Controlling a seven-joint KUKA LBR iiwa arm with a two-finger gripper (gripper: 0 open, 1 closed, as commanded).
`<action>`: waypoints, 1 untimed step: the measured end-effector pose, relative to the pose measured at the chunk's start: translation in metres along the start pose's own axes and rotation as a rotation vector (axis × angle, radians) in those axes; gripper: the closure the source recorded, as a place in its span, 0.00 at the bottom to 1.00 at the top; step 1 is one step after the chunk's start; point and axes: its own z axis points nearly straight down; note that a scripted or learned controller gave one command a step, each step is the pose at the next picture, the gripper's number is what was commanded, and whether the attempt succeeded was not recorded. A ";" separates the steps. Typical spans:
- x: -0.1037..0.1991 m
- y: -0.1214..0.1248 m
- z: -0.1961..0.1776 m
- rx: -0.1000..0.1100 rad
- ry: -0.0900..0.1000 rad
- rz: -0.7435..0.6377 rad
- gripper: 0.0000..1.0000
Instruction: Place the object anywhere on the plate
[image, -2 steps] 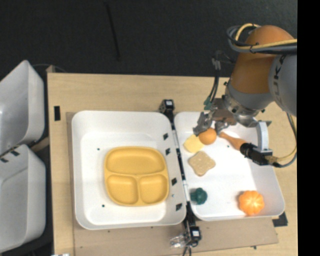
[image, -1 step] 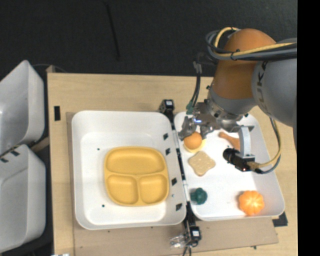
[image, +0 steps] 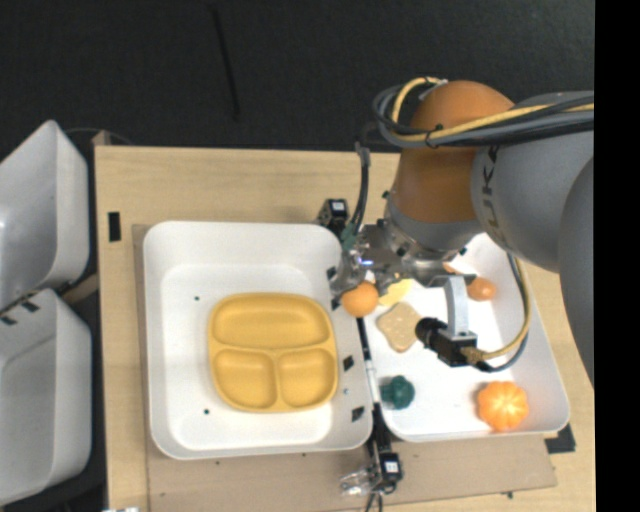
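Yellow plate (image: 272, 352) in left bin (image: 165, 300) bare — placing not done. Small orange ball (image: 360, 299) at right bin's (image: 545, 400) left edge, under hand (image: 362, 268). Hand's grip — cannot tell. Left: carry ball over divider, set on plate.

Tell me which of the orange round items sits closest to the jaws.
The small orange ball, right under the gripper at the divide between the bins. The ridged tangerine lies in the right bin's near corner, and another small orange piece sits beyond the wrist.
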 end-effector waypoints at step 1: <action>0.041 -0.013 0.014 0.000 0.000 0.000 1.00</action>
